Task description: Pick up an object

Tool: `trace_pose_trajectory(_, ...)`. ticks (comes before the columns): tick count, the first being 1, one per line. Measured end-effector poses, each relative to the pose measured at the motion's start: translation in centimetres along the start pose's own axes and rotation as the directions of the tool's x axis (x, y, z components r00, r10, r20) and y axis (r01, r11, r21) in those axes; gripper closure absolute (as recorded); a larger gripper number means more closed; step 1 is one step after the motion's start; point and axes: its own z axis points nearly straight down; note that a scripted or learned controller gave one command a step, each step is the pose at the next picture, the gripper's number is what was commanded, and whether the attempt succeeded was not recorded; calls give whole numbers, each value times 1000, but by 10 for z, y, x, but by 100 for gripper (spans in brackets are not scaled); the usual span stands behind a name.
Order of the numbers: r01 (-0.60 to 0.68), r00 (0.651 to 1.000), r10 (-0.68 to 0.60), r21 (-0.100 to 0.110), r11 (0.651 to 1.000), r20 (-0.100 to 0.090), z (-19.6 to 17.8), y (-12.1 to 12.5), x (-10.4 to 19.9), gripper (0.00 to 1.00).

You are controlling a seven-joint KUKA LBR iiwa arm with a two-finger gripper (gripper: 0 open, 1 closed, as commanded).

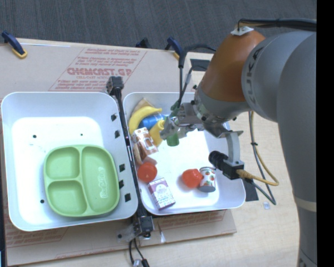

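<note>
Gripper [172,128] hangs over the right bin's [225,196] upper left corner, beside a banana [143,117] whose curved long axis runs roughly up-right to down-left. A green object [172,140] sits at the fingertips, perhaps between them; whether they are apart or together cannot be told.

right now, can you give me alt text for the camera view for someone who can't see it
A grey and orange robot arm reaches from the right into the right white bin, its gripper low among small items: a banana, a red ball, a small box and a can. The left bin holds a green divided tray.
</note>
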Motion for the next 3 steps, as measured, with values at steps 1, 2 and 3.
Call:
trace_pose_trajectory(1,6,1000,-6,-2,1000,0,-10,1,0,100)
trace_pose_trajectory(2,13,1000,-13,-3,1000,0,-21,2,0,100)
trace_pose_trajectory(3,20,1000,-20,-4,1000,0,-31,3,0,100)
